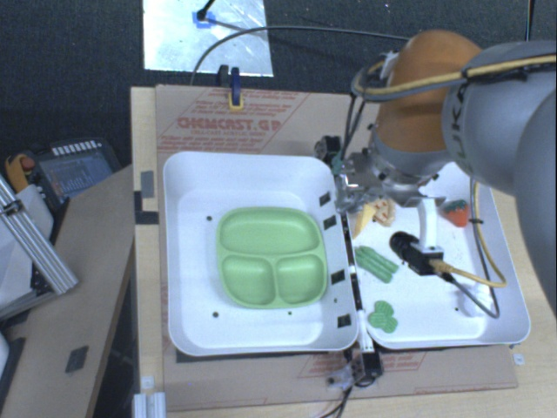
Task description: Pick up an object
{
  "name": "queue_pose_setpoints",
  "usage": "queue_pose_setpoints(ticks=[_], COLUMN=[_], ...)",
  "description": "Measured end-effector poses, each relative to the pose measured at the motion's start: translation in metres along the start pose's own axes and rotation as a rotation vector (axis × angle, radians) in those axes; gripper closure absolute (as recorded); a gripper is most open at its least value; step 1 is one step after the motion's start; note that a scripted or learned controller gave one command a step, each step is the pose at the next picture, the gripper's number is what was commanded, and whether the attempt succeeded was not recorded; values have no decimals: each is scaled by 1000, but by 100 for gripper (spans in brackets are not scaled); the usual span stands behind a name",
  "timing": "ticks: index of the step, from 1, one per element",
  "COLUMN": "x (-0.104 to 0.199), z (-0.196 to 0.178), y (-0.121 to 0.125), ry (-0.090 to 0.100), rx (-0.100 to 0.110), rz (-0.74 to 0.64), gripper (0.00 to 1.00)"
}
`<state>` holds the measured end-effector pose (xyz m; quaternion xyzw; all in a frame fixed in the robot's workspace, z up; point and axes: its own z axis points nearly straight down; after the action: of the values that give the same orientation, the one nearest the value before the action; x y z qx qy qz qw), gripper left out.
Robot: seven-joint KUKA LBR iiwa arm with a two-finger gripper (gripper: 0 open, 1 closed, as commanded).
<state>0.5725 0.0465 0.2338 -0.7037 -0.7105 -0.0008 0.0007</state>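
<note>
The pincer (pixel 370 200) sits low over the right bin (pixel 505 316), near its upper-left corner and close to the divide between the two bins; whether it is spread or pressed together I cannot tell, since the wrist and the orange band (pixel 426 85) cover most of it. A pale yellow object (pixel 380 212) lies right at the pincer, partly hidden, and I cannot tell whether they touch; a green stick-shaped piece (pixel 376 263) lies just below it on the bin floor; a darker green leafy piece (pixel 381 317) rests near the bin's lower-left corner; a red and green item (pixel 457 211) lies towards the right, half behind the arm. A black part with a yellow cable (pixel 416 252) hangs beside the arm.

The left bin (pixel 187 320) holds a green divided tray (pixel 268 256) with three compartments; both bins rest on a brown cardboard sheet (pixel 235 120) with red print; dark carpet lies behind, with a shiny foil patch (pixel 204 20) at the top. At the left stand a beige table (pixel 87 259), a handheld control pad (pixel 70 172) and a metal rail (pixel 35 242), cut off by the edge.
</note>
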Motion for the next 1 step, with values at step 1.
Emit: queue_pose_setpoints(ticks=[1], x=[50], z=[12], y=[-11], ry=[0], rx=[0], rz=[0], gripper=[100])
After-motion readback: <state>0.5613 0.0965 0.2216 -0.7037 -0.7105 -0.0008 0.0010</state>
